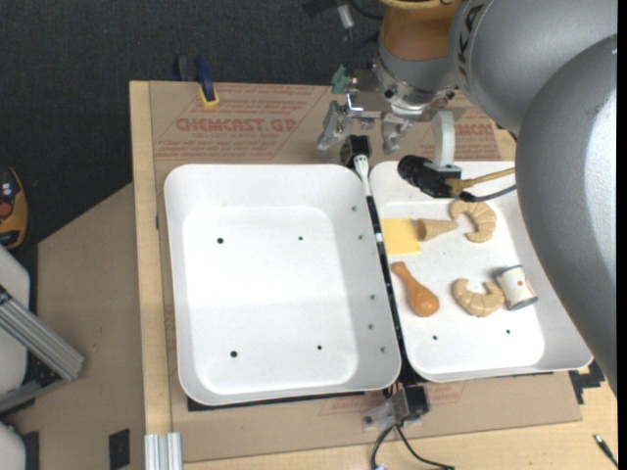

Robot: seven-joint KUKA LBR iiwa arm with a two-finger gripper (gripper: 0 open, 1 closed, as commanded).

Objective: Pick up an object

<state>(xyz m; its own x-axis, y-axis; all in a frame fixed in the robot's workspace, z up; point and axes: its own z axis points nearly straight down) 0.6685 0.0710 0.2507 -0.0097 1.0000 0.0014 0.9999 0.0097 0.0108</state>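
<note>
My gripper (361,145) hangs above the far rim where the two bins meet, its two metal fingers spread apart with nothing between them. The right bin (529,355) holds several items: a yellow cheese slice (400,235), a small ice cream cone (437,228), a croissant (479,219) at the back, a second croissant (477,299) nearer the front, an orange wooden drumstick (415,289) and a small silver can (515,286). All of them lie in front of and to the right of the gripper.
The left bin (186,262) stands beside the right one, sharing a black divider rim (377,253). Both rest on a brown cardboard sheet (255,120). A blue and yellow clamp (206,78) sits at the cardboard's far edge. The arm's grey body covers the upper right.
</note>
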